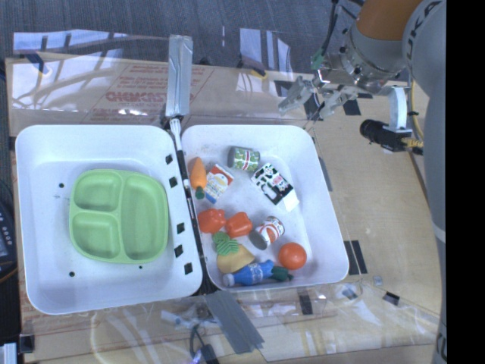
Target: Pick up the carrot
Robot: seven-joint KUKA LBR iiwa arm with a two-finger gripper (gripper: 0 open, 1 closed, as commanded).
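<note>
carrot (198,174) orange | divided plate (119,215) light green | carton (274,183) black-and-white cow pattern | bins (45,279) white

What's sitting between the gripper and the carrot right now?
In the camera view, a small green can lies between the gripper above the right bin's far rim and the carrot.

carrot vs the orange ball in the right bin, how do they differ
The carrot is long and tapered with a green end; the orange ball is round. The carrot lies against the right bin's left wall, the ball near its front right corner. The ball looks redder. Both lie untouched.
</note>
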